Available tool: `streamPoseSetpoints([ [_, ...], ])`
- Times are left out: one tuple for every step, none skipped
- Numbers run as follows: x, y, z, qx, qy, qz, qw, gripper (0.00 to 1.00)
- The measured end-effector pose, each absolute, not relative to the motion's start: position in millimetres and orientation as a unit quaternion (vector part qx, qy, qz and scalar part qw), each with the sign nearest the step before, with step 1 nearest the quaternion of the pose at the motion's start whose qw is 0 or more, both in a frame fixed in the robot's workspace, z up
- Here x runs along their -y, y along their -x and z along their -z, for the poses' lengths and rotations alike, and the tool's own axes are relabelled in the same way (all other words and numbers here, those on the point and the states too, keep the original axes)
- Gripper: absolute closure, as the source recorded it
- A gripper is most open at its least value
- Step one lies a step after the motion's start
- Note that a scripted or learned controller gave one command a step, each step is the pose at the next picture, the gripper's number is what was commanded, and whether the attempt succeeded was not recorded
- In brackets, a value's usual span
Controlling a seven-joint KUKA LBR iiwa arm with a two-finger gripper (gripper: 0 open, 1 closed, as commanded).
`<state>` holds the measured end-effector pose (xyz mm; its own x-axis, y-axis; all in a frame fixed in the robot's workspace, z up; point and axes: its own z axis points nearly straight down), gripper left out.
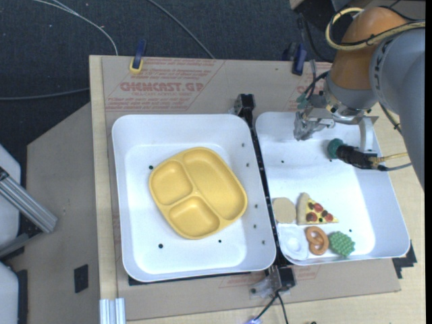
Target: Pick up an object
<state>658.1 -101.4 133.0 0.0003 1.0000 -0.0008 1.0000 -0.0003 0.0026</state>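
Where the brown board-covered surface carries the two shallow white bins, the left bin holds a yellow plastic plate with three compartments, lying flat near its middle. In the right bin, the toy foods cluster at the near left corner: a pale beige flat piece, just right of it a pizza slice with red toppings, and below them a brown pretzel touching a green bumpy piece. The grey arm with its orange band reaches over the far end of this bin, its pincer pointing down, well apart from the foods, gripping nothing; whether it is spread or closed cannot be made out.
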Motion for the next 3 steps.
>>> streamPoseSetpoints([
  [100.7,-660.0,-174.0,-0.707,-0.707,-0.0009,0.002,1.0],
  [101.9,-662.8,-215.2,-0.707,-0.707,-0.0009,0.001,1.0],
  [46.5,-656.9,-218.0,-0.709,-0.705,0.0008,-0.002,1.0],
])
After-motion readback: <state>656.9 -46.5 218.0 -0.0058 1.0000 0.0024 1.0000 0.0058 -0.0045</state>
